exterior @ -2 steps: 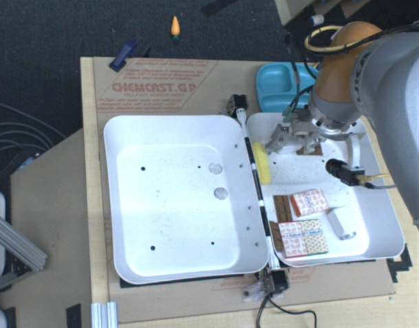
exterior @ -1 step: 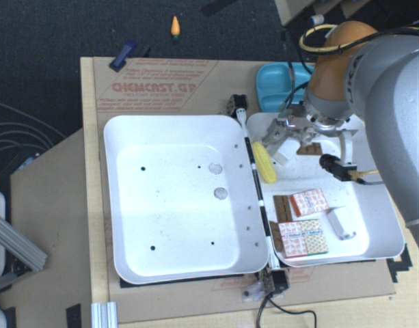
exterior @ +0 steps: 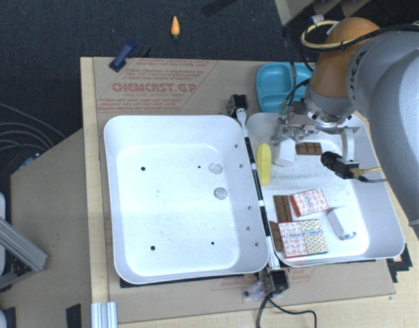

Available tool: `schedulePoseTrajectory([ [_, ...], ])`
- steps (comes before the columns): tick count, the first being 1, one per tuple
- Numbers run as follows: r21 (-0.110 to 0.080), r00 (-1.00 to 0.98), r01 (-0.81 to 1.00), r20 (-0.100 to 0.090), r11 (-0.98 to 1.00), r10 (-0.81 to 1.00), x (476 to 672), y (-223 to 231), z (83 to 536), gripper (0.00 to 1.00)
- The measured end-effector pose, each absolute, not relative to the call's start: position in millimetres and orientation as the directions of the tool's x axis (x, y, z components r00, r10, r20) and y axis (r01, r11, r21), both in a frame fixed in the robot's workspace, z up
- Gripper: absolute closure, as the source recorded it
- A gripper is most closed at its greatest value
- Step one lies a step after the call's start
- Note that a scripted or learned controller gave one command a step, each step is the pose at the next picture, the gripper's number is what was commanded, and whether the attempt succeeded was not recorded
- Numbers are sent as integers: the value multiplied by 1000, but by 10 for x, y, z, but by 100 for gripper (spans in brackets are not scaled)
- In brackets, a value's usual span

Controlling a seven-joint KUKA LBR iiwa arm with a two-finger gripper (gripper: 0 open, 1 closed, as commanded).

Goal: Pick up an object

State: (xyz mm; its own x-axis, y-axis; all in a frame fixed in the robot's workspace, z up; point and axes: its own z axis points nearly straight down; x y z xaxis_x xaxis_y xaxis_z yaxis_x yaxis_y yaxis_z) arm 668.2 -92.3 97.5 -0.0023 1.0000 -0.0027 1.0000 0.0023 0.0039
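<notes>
My gripper (exterior: 292, 130) hangs low over the far end of the right bin (exterior: 380, 210), under the orange band of the arm. Just below it lies a small white block (exterior: 285, 154), with a brown chocolate bar (exterior: 308, 149) to its right. A yellow corn-like piece (exterior: 264, 164) rests along the bin's left wall. Nearer the front sit two patterned boxes (exterior: 309, 201) (exterior: 303, 238), a brown slab (exterior: 282, 208) and a pale grey oblong piece (exterior: 340, 225). A light blue cup (exterior: 275, 87) lies at the far rim.
The left bin (exterior: 127, 183) shows two small round greyish spots (exterior: 218, 182). Both bins stand on a cardboard sheet (exterior: 161, 80). A blue item (exterior: 123, 56) and an orange item (exterior: 175, 26) lie beyond it on the dark floor.
</notes>
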Motion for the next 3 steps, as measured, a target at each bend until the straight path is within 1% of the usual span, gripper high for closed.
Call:
schedulePoseTrajectory([
  [1,3,-1,1000,-1,1,1000,6088,-780,2736,100],
  [2,-4,-1,1000,2,1,1000,6143,-255,2552,100],
  [3,-1,-1,1000,1,1,1000,6148,-258,2656,100],
])
